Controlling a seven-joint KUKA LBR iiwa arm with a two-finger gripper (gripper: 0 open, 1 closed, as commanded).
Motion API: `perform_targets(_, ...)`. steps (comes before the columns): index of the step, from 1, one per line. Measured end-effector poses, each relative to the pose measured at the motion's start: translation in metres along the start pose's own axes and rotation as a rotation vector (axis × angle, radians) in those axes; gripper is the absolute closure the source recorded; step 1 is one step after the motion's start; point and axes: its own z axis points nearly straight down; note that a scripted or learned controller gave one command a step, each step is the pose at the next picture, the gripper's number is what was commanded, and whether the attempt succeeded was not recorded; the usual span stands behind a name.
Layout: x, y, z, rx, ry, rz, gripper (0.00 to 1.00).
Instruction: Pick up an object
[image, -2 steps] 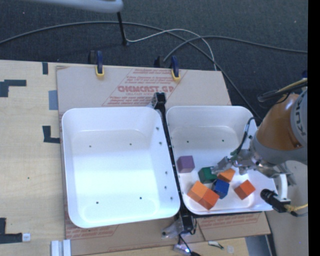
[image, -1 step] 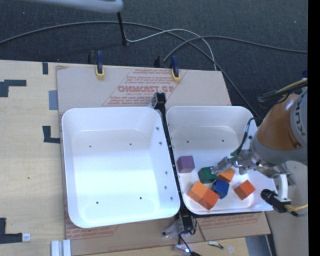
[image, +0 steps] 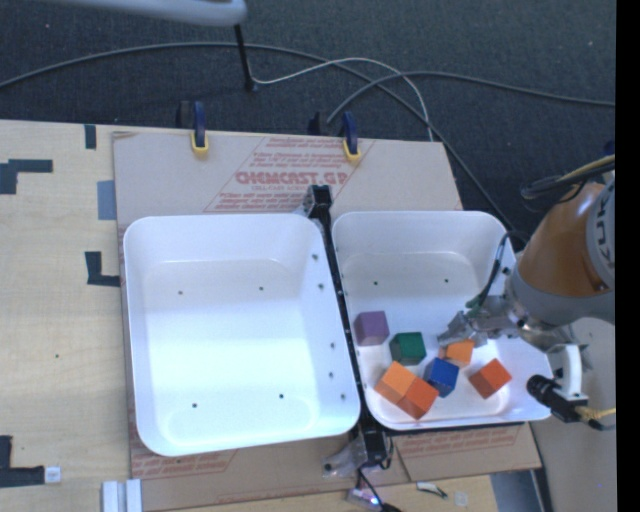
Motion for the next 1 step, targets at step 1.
perform_targets(1,0.0001,-0.0002,0.0004,0.001,0.000,0.000,0.00)
